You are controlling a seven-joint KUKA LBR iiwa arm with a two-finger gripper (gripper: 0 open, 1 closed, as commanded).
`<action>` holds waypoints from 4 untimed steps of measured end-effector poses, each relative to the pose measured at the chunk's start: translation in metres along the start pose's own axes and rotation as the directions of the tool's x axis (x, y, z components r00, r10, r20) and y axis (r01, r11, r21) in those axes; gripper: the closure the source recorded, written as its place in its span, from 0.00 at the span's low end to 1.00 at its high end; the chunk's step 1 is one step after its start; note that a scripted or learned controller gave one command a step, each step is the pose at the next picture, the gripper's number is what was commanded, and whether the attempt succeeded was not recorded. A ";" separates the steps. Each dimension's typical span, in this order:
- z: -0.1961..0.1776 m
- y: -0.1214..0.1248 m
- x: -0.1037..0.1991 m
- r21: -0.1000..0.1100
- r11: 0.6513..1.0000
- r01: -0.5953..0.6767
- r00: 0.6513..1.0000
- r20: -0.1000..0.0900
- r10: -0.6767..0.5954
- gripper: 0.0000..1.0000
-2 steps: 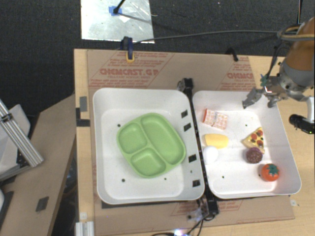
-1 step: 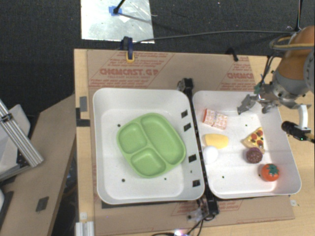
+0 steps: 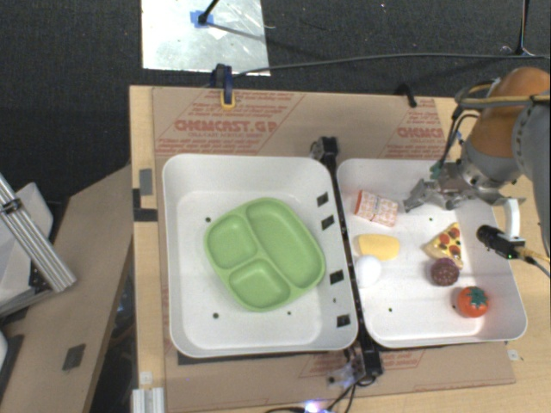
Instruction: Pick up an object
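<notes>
Brown bench (image 3: 258, 119) under two white bins: left bin (image 3: 185, 256) with a green tray (image 3: 263, 252), right bin (image 3: 508, 312) with the toys. Hovering at one o'clock of the right bin, gripper (image 3: 439, 193), nothing between its tips; opening too blurred to tell. Nearest at seven o'clock of it: box (image 3: 377, 207). Then cheese (image 3: 379, 246), egg (image 3: 368, 271), pizza (image 3: 445, 244), plum (image 3: 444, 272), tomato (image 3: 471, 301). Likely approach step: next, centre over one toy, descend, close.
</notes>
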State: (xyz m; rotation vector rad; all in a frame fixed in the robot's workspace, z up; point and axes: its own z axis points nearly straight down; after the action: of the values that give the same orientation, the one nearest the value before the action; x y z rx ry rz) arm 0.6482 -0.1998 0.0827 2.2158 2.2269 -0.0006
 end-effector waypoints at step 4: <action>-0.160 0.006 0.011 -0.007 1.000 0.002 1.000 0.002 -0.002 1.00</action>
State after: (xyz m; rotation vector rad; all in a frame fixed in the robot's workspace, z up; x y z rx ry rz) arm 0.6545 -0.1886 0.2429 2.2095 2.2242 0.0056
